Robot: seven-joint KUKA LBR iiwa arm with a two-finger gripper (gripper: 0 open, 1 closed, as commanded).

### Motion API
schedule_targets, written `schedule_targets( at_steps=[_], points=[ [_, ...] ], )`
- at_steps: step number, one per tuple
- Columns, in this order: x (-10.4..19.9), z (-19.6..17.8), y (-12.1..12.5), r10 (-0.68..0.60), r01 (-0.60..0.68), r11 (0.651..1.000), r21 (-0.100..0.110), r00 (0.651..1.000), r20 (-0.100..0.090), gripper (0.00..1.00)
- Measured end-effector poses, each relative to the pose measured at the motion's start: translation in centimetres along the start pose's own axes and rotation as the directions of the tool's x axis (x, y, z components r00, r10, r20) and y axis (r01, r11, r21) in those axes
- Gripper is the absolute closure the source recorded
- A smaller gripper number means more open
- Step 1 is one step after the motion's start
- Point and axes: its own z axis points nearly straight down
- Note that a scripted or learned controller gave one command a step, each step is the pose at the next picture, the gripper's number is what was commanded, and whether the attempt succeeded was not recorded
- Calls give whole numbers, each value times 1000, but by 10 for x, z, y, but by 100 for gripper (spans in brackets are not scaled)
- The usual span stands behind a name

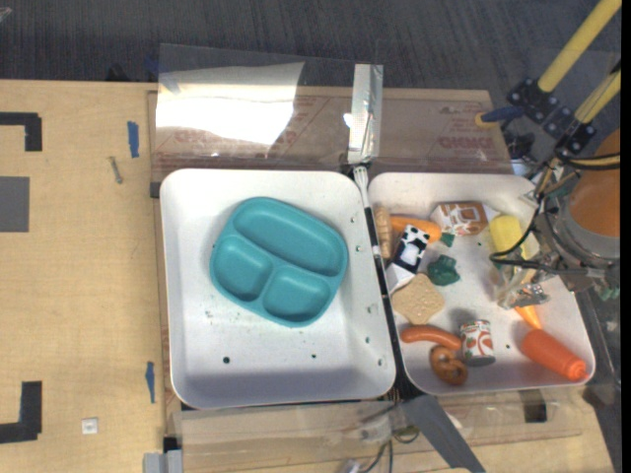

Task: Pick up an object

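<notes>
White bins: I see two shallow bins side by side; the left bin (187, 264) bears a teal tray (279, 259) with three compartments, the right bin (582, 308) bears the small things.

Things to pick: in the right bin lie an orange carrot (554, 353), a yellow piece (506, 233), a tan cracker (420, 300), a black and white toy (414, 245), a dark green piece (443, 270), a small can (476, 341), a red sausage (426, 335) and a brown round piece (449, 365). I judge that any of them can be the task's thing.

Gripper: the gripper (520, 286) is low over the right side of the right bin, between the yellow piece and the carrot. It is small and glinting in my view, so I cannot tell how it stands, and I see nothing lifted.

Arm: the orange band (598, 215) is at the right edge, above the bin.

Progress: I judge the pick is not yet done; all things lie on the bin floor. What is left is to grasp one and to lift it.

Surface: a light wooden bench (69, 294) with black marks and bits of blue tape; a clear sheet (237, 116) and brown cardboard (434, 131) lie behind the bins.

Room: dark grey floor (296, 8) beyond the bench; yellow bars (587, 33) at the top right.
</notes>
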Motion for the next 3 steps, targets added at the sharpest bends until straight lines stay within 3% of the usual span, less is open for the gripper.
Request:
schedule_targets(
  at_steps=[1,2,3],
  points=[
    [0,1,0,0,0,1000,-1,1000,-1,0],
    [12,14,-2,111,-111,994,-7,994,-13,0],
    [7,0,-3,110,-110,994,-1,994,1,100]
  ],
)
